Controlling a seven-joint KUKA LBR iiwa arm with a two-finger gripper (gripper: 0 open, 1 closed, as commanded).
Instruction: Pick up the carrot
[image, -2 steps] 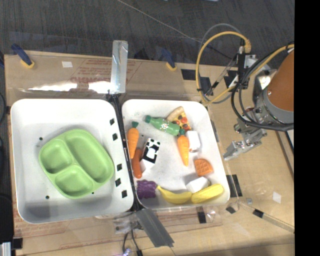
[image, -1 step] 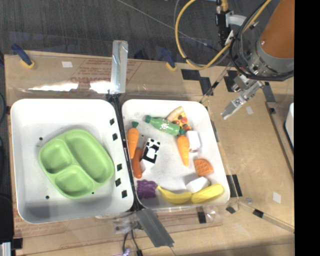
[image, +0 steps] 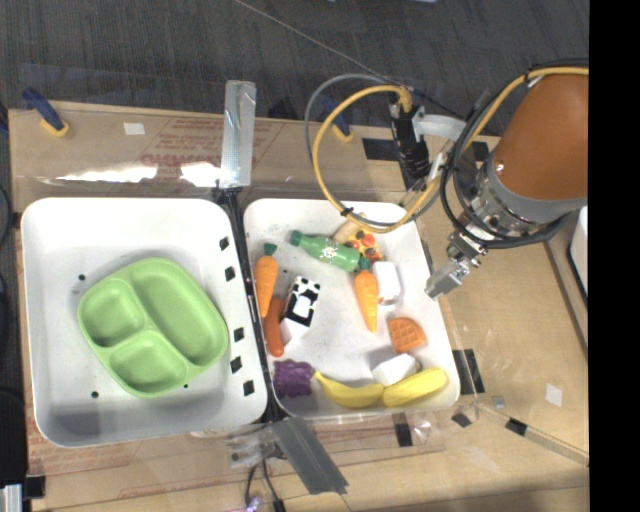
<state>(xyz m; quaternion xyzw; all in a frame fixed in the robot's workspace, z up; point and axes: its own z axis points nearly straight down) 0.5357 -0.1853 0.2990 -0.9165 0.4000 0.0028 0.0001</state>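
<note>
Two orange carrots lie in the right bin (image: 425, 235). One carrot (image: 265, 281) rests along the bin's left wall, with another orange piece (image: 274, 328) just below it. The other carrot (image: 367, 298) lies near the bin's middle, pointing toward the front. My gripper (image: 446, 274) hangs at the end of the grey and orange arm, over the bin's right rim. It is to the right of the middle carrot, apart from it, with nothing visibly in it.
Also in the right bin are a green bottle (image: 325, 250), a black-and-white cube (image: 302, 300), purple grapes (image: 293, 377), a banana (image: 350, 392), white blocks (image: 386, 280) and an orange waffle (image: 406, 333). A green divided plate (image: 150, 322) sits in the left bin (image: 40, 300). Yellow cables (image: 330, 120) loop behind.
</note>
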